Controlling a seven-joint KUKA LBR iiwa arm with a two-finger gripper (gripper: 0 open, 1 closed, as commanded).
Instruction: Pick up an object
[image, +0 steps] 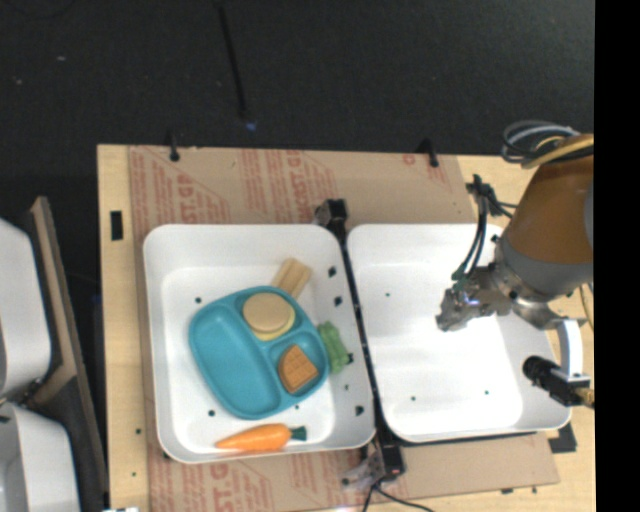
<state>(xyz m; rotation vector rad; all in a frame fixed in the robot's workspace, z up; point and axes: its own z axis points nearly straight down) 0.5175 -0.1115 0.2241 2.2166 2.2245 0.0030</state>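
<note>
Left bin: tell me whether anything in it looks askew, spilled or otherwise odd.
Nothing is spilled or damaged. The blue divided tray lies at a slant to the left bin walls, and a green piece is half tucked under its right edge. The toy carrot lies loose by the front wall.

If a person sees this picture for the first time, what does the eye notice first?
First comes the bright blue plastic compartment tray in the left white bin, with toy food on it and an orange toy carrot lying in front of it. Next is the grey arm's gripper, hanging over the right white bin.
</note>
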